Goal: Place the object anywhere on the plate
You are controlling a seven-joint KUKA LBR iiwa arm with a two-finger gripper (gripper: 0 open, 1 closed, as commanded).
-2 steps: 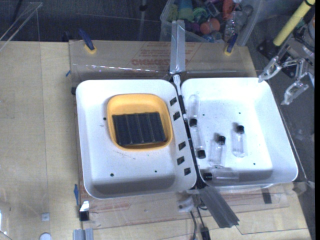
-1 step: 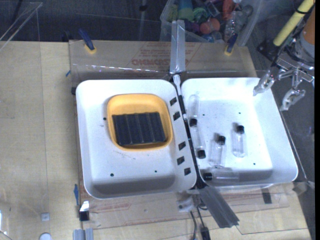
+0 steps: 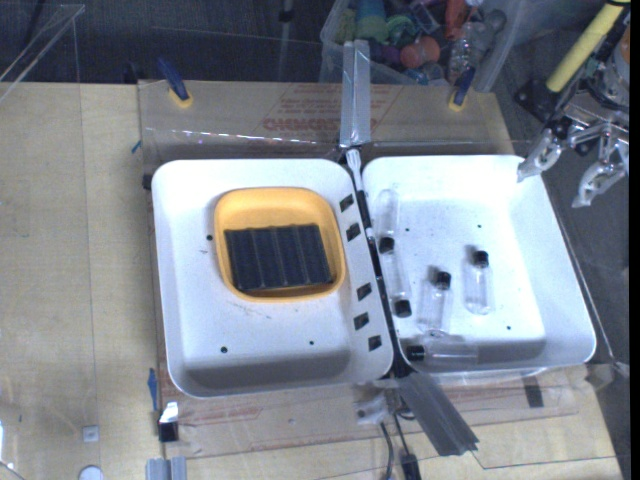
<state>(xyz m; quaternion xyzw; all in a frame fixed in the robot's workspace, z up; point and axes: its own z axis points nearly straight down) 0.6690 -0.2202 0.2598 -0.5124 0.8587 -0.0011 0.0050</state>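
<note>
Two shallow white bins sit side by side on the bench, seen from above at a slant. The left bin holds a yellow plate with rounded corners, lying flat near the bin's middle; a dark ribbed panel covers most of the plate's floor. A raised divider with black tabs marks where the two bins meet. The right bin contains several small clear vials with black caps: one close to the divider in the upper part, one lower along the divider, one near the bin's middle, one just to its right, and one lying along the near wall. None of them touches the plate. At the far right, the gripper hangs beyond the right bin's upper corner, outside its rim, its two metal fingers spread apart with nothing between them. Behind the bins stands a clear tub of coloured toys.
</note>
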